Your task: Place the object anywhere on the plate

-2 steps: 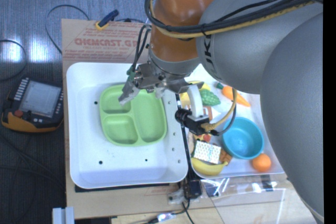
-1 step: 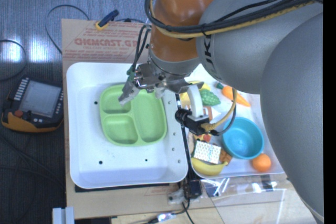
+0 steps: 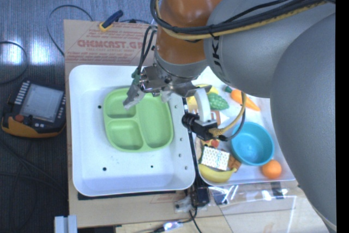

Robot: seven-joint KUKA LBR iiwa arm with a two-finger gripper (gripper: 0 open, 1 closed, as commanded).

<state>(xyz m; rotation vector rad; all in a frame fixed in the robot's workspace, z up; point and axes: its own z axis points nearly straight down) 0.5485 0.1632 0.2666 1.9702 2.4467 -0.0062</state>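
The grey arm reaches in from the right and covers much of the right bin, so a program judging by this camera could misread what lies there; the left bin holds the plate near its middle, a pale green, round-cornered tray moulded into three shallow compartments with low ridges between them; those ridges look like the main hazard, since an object let go on one could tip or roll off toward the bin floor; the blue bowl, the banana and the orange sit crowded together in the right bin, and which of these is the object I cannot tell; the gripper hangs over the plate's upper left compartment, and whether it is released, clenched or grasping anything cannot be told from here; a release there with nothing in hand would leave the task undone.
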